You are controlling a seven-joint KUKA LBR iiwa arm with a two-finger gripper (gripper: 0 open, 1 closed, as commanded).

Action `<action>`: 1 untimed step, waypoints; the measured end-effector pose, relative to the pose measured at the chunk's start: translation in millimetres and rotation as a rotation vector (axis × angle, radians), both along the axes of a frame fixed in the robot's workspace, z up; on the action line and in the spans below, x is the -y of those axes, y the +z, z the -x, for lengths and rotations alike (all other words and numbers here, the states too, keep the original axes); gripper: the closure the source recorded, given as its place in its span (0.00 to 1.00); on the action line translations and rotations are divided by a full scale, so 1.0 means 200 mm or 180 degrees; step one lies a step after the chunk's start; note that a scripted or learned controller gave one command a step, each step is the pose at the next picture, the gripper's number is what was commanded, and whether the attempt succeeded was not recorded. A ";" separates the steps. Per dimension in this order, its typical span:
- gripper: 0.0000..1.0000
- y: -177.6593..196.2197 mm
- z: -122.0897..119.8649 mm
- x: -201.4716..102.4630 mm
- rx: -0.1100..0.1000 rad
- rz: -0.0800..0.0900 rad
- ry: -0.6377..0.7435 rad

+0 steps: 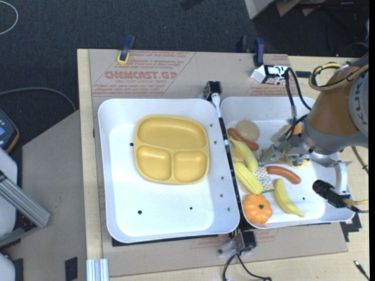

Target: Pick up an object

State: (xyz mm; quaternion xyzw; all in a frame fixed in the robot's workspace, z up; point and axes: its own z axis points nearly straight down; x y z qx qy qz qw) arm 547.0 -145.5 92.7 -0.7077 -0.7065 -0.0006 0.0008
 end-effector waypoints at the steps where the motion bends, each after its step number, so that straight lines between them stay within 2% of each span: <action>1: 1.00 0.07 -0.01 0.01 0.0023 0.0010 0.0002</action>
